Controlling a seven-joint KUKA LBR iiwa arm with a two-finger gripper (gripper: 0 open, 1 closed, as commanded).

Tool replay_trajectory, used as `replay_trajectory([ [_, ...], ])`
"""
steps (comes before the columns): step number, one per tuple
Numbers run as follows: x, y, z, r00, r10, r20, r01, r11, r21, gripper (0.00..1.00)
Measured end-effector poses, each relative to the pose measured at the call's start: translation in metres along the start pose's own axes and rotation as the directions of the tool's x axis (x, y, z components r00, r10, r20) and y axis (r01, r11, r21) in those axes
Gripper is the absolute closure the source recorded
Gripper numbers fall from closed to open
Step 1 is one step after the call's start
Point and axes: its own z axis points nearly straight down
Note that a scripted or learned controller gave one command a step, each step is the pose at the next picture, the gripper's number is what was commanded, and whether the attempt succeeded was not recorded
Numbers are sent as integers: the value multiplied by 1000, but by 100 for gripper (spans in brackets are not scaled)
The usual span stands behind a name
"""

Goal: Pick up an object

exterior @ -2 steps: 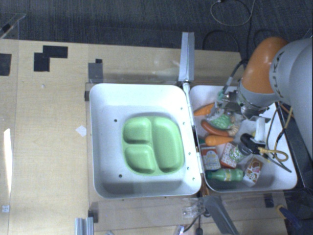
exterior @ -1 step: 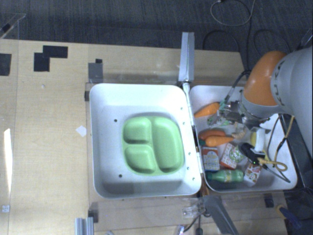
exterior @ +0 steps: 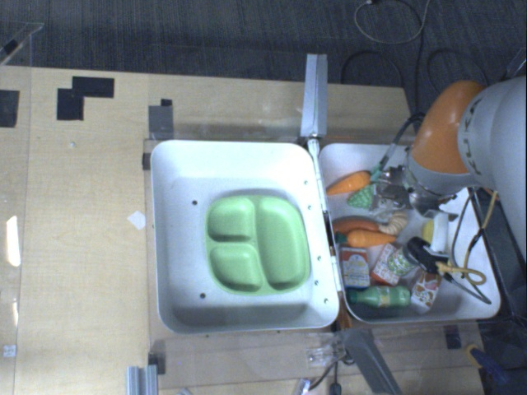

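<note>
Carrots (exterior: 349, 183) and small packets (exterior: 355, 267) lie in the right bin (exterior: 486, 299). The gripper (exterior: 394, 194) hangs low over them; whether it is open or closed cannot be told.

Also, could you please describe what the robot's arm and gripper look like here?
The arm is bulky, rounded and light grey, with a glossy orange band above the wrist. The gripper below is a compact grey-and-dark metal assembly, with thin dark cables looping beside it.
</note>
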Motion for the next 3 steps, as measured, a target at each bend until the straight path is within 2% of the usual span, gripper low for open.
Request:
replay_trajectory([
  [1, 53, 21, -126, 1000, -11, 2, 11, 1000, 17, 100],
  [2, 105, 24, -195, 970, 241, 6, -241, 970, 17, 100],
  [3, 147, 32, -265, 910, 416, 9, -416, 909, 16, 100],
])
